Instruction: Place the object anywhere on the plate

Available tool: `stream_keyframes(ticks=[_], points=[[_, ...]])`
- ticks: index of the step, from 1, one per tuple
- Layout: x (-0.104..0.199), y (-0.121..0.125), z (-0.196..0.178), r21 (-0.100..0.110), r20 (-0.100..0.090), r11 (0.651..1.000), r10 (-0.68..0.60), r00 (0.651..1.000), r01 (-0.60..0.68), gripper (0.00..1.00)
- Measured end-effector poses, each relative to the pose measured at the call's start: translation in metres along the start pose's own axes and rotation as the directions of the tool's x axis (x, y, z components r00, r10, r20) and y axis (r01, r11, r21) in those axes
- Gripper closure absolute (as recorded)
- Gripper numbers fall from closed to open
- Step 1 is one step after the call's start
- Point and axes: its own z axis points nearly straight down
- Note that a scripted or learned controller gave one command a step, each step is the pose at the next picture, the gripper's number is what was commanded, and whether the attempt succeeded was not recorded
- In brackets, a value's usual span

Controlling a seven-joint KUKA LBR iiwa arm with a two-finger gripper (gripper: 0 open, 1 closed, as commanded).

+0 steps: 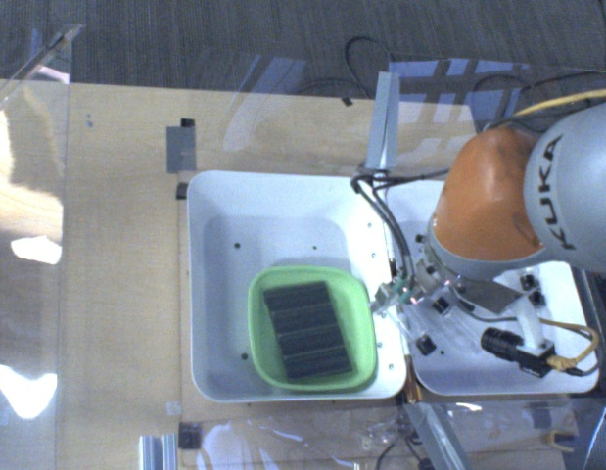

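The green plate (pixel 358 306), carrying a dark ridged block (pixel 304 329) lying lengthwise toward upper left, sits just left of the tool (pixel 405 297), whose grip I cannot tell.

The grey arm (pixel 577 179) bears black KUKA lettering, a glossy orange band (pixel 484 199) above the wrist, and black cables (pixel 381 204) trailing alongside.

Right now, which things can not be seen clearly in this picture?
- Gripper: in the camera view the arm's orange band covers it, so its fingers are hidden.
- Right bin: the arm hides most of its floor.
- Dark object on the green plate: too blurred to identify.
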Motion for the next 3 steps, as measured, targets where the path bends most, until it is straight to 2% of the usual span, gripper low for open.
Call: stream_keyframes(ticks=[1, 2, 3], points=[[0.017, 0.010, 0.000, -0.001, 0.000, 0.997, -0.083, 0.997, 0.083, 1.00], [0.017, 0.010, 0.000, 0.000, 0.000, 0.996, -0.084, 0.996, 0.084, 0.00], [0.017, 0.013, -0.011, -0.006, 0.003, 0.996, -0.084, 0.996, 0.084, 1.00]])
